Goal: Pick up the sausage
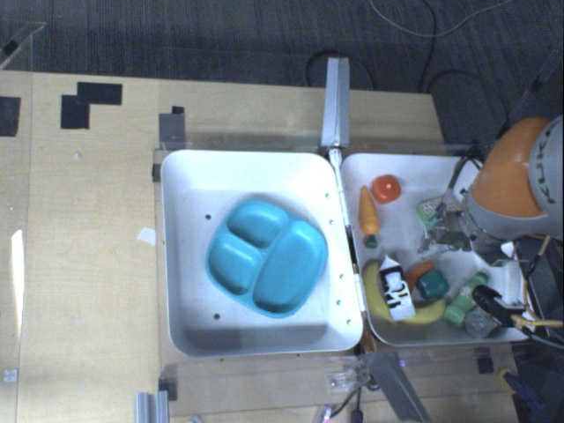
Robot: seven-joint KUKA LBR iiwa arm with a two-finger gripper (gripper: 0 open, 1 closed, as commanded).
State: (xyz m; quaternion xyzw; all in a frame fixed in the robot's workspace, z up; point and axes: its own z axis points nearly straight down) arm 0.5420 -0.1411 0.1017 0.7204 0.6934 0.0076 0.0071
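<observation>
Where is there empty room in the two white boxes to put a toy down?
Left bin: bare white floor all round the blue divided plate, widest along the near and left walls. Right bin: crowded. The carrot, tomato, banana and gripper pack it; the barest strip lies along its far wall, above the tomato.

You find almost nothing to read here; the one candidate is the small black-and-white carton (396, 291) lying across the banana (414, 314) in the right bin (401, 167); its black face carries white marks that look like letters, but they are too small and blurred for you to make out; the green-printed packet (431, 209) near the arm shows a pattern only, with no legible word or number.
</observation>
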